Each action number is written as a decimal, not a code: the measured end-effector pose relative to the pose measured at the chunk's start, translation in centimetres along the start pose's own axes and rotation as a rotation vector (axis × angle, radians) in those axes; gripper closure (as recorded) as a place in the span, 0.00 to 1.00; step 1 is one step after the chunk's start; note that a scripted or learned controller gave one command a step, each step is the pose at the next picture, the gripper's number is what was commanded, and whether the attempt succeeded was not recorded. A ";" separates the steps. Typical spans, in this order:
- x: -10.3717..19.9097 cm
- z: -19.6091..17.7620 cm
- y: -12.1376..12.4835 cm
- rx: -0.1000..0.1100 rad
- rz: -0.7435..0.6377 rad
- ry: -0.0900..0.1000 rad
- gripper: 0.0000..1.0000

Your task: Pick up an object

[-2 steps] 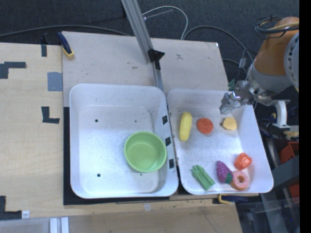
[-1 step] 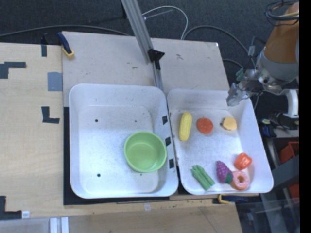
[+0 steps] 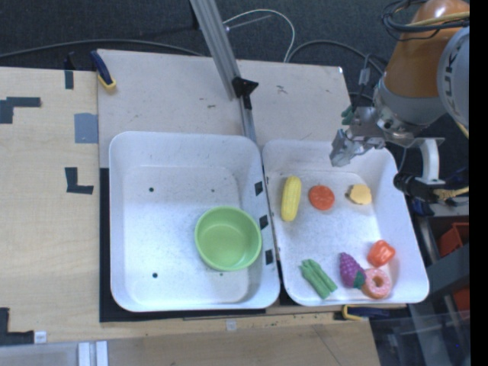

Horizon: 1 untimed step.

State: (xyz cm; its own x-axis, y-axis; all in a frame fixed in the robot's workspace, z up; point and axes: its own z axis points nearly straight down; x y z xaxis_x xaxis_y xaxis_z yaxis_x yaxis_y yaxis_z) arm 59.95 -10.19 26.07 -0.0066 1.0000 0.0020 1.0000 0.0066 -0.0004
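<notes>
Yellow toy [image 3: 359,195] just below the jaws, apart.

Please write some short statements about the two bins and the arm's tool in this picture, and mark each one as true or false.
1. The green bowl sits in the left bin. True.
2. The corn cob lies in the left bin beside the bowl. False: it lies in the right bin, near the wall between the bins.
3. The tool is over the far edge of the right bin, with no item between its tips. True.
4. The pink donut is at the far side of the right bin. False: it lies in the near right corner, beside the purple grapes.
5. The tomato lies between the corn cob and the small yellow item. True.
</notes>
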 end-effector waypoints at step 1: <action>4.6 1.3 -0.6 0.002 0.001 -0.001 1.00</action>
State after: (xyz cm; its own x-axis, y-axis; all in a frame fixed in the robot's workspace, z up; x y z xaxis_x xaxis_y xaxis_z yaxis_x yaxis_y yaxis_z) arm 59.35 -5.54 24.81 -0.0055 1.0000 0.0009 1.0000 0.0055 -0.0022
